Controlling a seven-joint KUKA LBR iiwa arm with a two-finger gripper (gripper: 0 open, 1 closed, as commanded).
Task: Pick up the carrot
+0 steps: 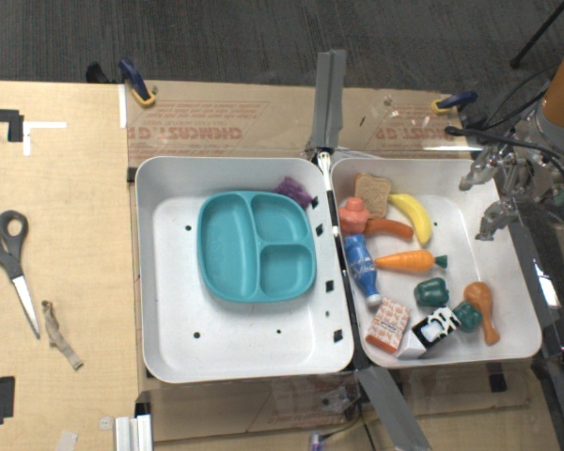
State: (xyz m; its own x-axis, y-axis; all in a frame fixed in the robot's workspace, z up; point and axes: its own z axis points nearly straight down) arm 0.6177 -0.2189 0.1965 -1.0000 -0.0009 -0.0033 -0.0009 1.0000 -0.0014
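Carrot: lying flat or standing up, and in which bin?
Lying flat: the carrot rests lengthwise on the right bin floor, green top pointing right.

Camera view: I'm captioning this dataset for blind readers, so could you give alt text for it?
An orange carrot lies among toy foods in the right bin, untouched; the gripper hovers by that bin's right wall. The left bin holds a teal divided plate.

1. You see the gripper (496,216) at the right bin's (522,346) far right wall; its fingers are too small and cluttered to read.
2. The arm above it is cut off by the right edge.
3. Far left of the gripper, the purple item (294,192) is half hidden behind the teal plate (257,247).
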